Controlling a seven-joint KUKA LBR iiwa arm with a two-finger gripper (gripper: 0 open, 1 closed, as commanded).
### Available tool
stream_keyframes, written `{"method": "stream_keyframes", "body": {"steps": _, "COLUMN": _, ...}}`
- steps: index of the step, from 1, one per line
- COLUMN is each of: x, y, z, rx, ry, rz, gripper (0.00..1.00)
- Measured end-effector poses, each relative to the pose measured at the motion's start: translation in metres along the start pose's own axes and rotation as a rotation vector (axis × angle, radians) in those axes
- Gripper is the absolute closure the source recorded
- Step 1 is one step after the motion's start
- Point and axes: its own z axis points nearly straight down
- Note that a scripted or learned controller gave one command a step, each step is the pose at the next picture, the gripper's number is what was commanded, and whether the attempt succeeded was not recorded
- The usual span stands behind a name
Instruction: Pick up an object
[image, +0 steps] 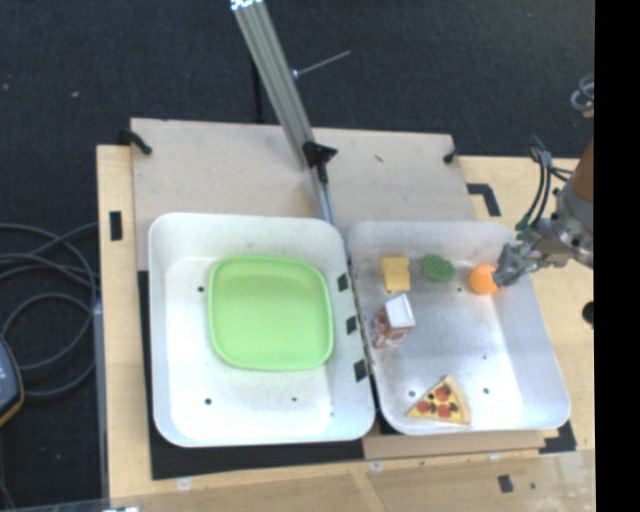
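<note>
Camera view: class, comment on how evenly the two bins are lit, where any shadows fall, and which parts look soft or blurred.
Camera view: lighting is even and diffuse, with no strong glare on the left bin or right bin; the green plate casts only a faint shadow; the gripper beside the orange ball looks soft, its detail unclear.

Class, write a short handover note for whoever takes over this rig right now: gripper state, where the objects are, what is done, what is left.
Gripper: at the right bin's upper right edge, beside the orange ball; grip unclear.
Right bin: orange ball, yellow block, green piece, small carton, pizza slice.
Left bin: green plate.
Done: approach to the ball.
Left: grasp and lift an object.
</note>
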Motion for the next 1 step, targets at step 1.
{"method": "stream_keyframes", "body": {"steps": 1, "x": 0.0558, "y": 0.0073, "z": -0.0085, "rx": 0.0, "ry": 0.001, "rz": -0.004, "gripper": 1.0}}
